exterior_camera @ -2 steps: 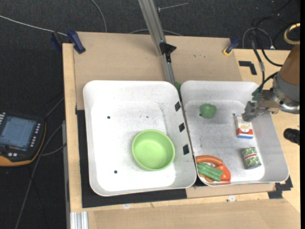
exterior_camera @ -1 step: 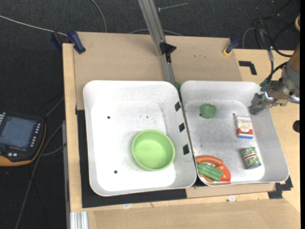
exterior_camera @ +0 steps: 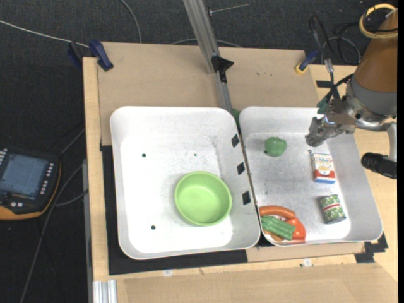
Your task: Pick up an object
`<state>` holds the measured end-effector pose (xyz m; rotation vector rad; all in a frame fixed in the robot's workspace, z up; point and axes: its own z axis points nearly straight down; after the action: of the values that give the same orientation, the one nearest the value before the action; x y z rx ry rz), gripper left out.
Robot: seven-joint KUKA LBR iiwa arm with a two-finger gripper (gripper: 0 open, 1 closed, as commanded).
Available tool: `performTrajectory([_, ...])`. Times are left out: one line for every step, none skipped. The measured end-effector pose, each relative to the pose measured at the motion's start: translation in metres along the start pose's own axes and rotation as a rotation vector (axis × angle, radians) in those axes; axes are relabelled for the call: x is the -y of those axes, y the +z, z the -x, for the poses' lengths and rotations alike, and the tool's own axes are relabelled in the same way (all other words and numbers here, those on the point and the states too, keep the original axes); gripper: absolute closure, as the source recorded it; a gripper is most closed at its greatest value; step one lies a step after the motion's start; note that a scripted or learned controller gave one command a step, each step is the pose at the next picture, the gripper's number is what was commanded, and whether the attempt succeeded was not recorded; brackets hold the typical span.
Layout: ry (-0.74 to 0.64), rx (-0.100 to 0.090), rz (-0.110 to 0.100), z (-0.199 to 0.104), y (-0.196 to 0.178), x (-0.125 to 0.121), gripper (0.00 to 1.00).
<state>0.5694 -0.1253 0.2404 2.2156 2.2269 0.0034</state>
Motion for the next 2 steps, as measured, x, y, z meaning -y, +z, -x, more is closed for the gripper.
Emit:
performTrajectory([0.000,0.000,-0.001,-0.057,-0.008,-0.007,1.00])
performTrajectory([0.001,0.000,-0.002,-0.110,-0.005,-0.024,1.00])
